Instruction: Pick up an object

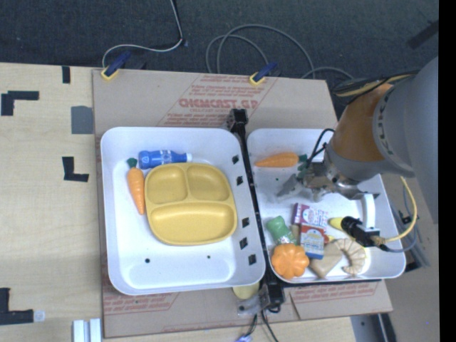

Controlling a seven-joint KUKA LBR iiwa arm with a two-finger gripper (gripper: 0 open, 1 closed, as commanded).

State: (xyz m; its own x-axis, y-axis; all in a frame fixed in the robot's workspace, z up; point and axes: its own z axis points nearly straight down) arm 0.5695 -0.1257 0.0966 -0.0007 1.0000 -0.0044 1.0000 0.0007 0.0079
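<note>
Object for picking, unassigned by the task; by judgement the likeliest candidate was the slim orange toy carrot [278,160], which lay flat toward the far end of the white bin on the view's right [274,142]. Listed from the near edge of that bin outward: a round orange toy pumpkin [289,260]; beside it a tan wedge of toy bread [326,265] and a pale curled toy croissant [354,254], the two touching; a small red-and-white carton [311,239]; a green toy vegetable [277,227], just beside the carton; a second small carton, pink and white [308,214]. Past these the gripper [306,180] stood low over the bin floor, between the pink carton and the carrot, near both. Whether it was released or clenched could not be told, and no item was seen in its hold. The white bin on the view's left [185,262] held a yellow plastic plate with three compartments [191,201], a second orange toy carrot with a green top [135,189] along the plate's outer side, and a blue bottle with a white cap [162,158] lying at the far end. Both bins rested on a brown cardboard sheet [206,102]. Progress, as judged: the arm was down among the items and the approach looked largely made, but nothing was raised off the bin floor; the grasp and the lift remained to be done.
</note>
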